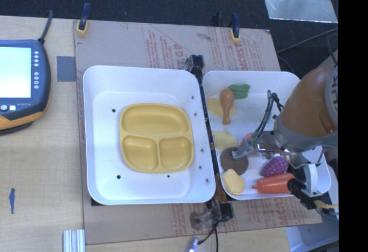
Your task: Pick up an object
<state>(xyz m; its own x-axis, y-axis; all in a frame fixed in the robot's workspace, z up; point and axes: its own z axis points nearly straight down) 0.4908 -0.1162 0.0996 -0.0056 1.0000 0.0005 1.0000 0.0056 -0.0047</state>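
Two shallow white plastic bins sit side by side on a cardboard-covered worktop (172,44). The left bin (100,130) holds a smooth yellow tray (156,137) with three compartments. The right bin (253,79) holds toy foods: a brown drumstick (227,105), a green leafy piece (240,90), a flat brown disc (233,162), a ridged yellow corn piece (233,181), bumpy purple grapes (274,165) and an orange carrot (273,184). The claw (247,148) hangs just above the disc, with the grapes close to its right; how wide it stands cannot be told. A grey handheld screen (20,81) lies far left.
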